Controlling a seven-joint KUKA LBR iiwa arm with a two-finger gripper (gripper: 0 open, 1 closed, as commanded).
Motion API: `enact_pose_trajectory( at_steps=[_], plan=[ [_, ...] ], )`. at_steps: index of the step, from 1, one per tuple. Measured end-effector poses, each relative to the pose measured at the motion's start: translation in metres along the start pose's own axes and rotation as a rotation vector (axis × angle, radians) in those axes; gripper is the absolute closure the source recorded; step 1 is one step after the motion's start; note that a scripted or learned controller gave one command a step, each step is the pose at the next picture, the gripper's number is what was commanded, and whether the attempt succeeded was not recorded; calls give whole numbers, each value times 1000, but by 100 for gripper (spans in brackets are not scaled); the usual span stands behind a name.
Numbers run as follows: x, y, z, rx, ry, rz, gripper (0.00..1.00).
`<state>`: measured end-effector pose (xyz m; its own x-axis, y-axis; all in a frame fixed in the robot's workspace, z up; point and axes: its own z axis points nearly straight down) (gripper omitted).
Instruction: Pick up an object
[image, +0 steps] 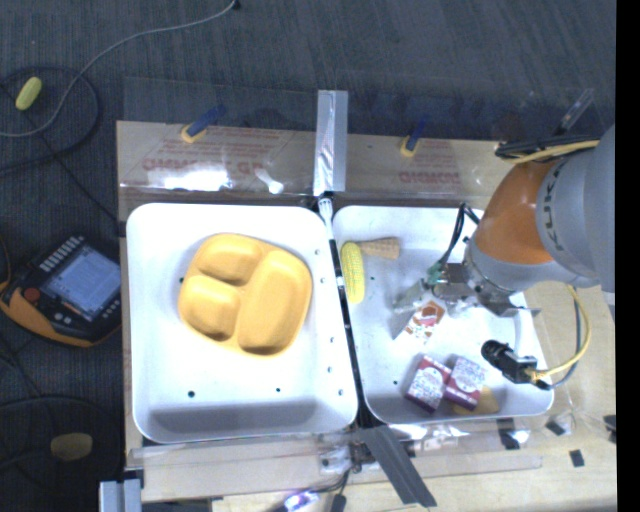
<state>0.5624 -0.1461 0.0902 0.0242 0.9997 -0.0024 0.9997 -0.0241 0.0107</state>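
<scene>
Tool (428, 300) low in right bin (380, 390) over red-and-white packet (427, 318) | grip state: cannot tell | advice: centre on packet before closing, avoid corn cob (352, 272).

Dark grey carpet (60, 420) covers the floor around the desk (140, 140), whose top is pale wood; a clear plastic sheet (230, 160) lies along its far edge, pinned by two blue-and-yellow clamps (200, 124), with a strip of silver tape (331, 140) between them; a thin cable (130, 40) loops across the carpet to a yellow object (28, 93) at far left; an orange-edged handheld control pendant (68, 290) rests on the carpet left of the desk; light is even and soft.
</scene>
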Motion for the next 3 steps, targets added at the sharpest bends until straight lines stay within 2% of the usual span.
enact_pose_trajectory(
  at_steps=[1, 2, 3],
  plan=[
    [1, 1, -9, -2, 2, -1, 100],
    [5, 45, 0, 1, -1, 45, 100],
    [-4, 26, -142, 12, 0, -26, 100]
  ],
)
